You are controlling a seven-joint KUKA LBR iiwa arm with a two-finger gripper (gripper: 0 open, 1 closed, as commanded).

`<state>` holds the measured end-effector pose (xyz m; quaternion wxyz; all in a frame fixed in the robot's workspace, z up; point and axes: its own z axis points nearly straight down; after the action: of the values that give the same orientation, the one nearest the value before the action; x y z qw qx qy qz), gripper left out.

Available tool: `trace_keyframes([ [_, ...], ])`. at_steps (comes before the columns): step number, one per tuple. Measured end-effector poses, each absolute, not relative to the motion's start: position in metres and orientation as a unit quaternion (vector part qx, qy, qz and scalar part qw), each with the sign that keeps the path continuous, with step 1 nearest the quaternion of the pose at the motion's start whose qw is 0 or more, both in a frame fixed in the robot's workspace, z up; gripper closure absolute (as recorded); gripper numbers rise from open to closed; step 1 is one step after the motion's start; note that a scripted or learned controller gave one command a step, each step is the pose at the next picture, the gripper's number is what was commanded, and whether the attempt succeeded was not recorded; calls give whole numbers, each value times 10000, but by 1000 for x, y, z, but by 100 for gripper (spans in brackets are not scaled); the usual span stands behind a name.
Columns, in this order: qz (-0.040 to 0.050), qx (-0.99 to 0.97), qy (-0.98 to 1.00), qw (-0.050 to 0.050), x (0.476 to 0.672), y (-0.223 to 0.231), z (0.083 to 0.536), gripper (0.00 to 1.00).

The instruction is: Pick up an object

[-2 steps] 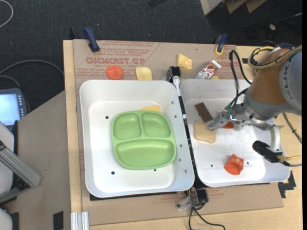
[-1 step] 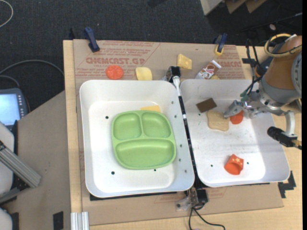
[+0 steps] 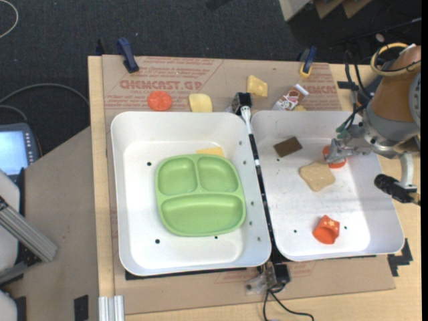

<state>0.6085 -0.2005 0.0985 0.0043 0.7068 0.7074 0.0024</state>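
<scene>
Camera view, looking down at a slant on two shallow white bins side by side. Landmark: right bin [image 3: 374, 236].

Arm [image 3: 394, 105] — grey, with orange band above the wrist — entering from the right edge, wrist over the right bin's upper right part. Gripper [image 3: 336, 154] lowered over the bin floor near that upper right area; tip directly above a small red-orange object [image 3: 336, 162], seemingly touching it, though contact is not certain at this slant. Jaw state: cannot tell, the tip being too small and partly masked by the wrist.

Inside the right bin: dark brown square piece [image 3: 288, 146] toward the upper left; tan bread-like piece [image 3: 317, 176] near the centre, just below and left of the gripper; orange-red cup-like object [image 3: 327, 230] toward the lower middle, well apart from the gripper.

Left of the right bin, rims touching: left bin [image 3: 134, 246], holding a green divided plate [image 3: 200, 195] with a pale yellow piece [image 3: 210, 152] peeping out at the plate's upper edge.

Above the right bin, on the cardboard bench top [image 3: 107, 179]: yellow cheese-like wedge [image 3: 257, 85] and a small red-and-white packet [image 3: 290, 99]. Farther left on the same cardboard — pale yellow block [image 3: 200, 102] and red-orange disc [image 3: 160, 101]. Blue clamps [image 3: 127, 54] at the cardboard's far edge.
</scene>
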Motion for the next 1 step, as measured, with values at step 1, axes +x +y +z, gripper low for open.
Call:
trace_keyframes([
  [1, 19, 7067, 7075, 36, 608, -200, 98, 0],
])
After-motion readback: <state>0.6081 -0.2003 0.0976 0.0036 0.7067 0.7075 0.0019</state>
